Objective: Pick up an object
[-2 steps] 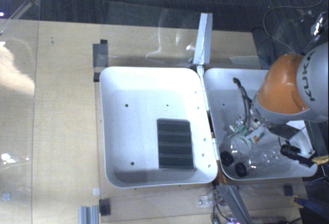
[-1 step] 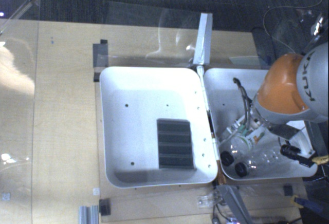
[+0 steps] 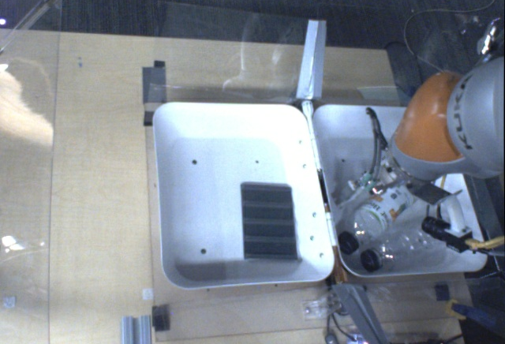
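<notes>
The grey arm with its orange band (image 3: 426, 133) reaches into the right-hand shallow white bin (image 3: 341, 120), and the end effector (image 3: 377, 186) sits low over the middle of that bin, amid a heap of transparent things. Whether it is open, closed or gripping anything cannot be told: the wrist and the glare off the plastic hide its tip.

The likeliest target is the clear plastic bottle with a pale label (image 3: 372, 218), lying on its side in the middle of that bin, just on the near side of the end effector. Two small round black caps (image 3: 347, 241) (image 3: 369, 259) rest by the bin's near wall, close to its left corner. More clear plastic seems to lie along the near wall, though its outlines are hard to read. Beyond the bin's left wall, the neighbouring white bin (image 3: 197, 177) holds a black ribbed rectangular block (image 3: 268, 220); both bins stand on the pale wooden bench (image 3: 95, 216).

The risks, as I judge them, come from the bottle itself. It is smooth and round, so a closing grip may squeeze it out sideways or set it rolling towards the caps. Crowded clear pieces could be caught together, or wedge the grip short of the target. A descent that is off-centre would likely pinch only the label edge and drop the bottle on lifting.
</notes>
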